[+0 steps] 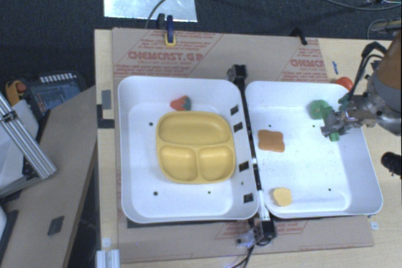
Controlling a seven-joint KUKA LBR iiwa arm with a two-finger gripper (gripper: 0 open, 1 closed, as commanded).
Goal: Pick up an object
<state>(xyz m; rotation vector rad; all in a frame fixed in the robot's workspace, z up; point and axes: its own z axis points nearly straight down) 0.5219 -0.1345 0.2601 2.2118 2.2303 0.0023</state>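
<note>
My gripper (pixel 333 125) hangs low over the right bin (pixel 314 194), near its right wall. A green leafy piece (pixel 318 108) lies just left of it and slightly farther back. A small green bit (pixel 335 134) shows right under the gripper's tip; whether it is gripped is unclear. An orange-brown flat slice (pixel 271 140) lies at the bin's left side, and a small yellow piece (pixel 282 196) sits near its front left corner. In the left bin (pixel 135 135) a small red and green item (pixel 181 103) rests behind a yellow divided tray (pixel 193 146).
A red object (pixel 343 82) sits at the right bin's far right rim. The bins' shared wall (pixel 248 147) with black clips runs down the middle. Cables and a blue clamp (pixel 169 25) lie behind the bins.
</note>
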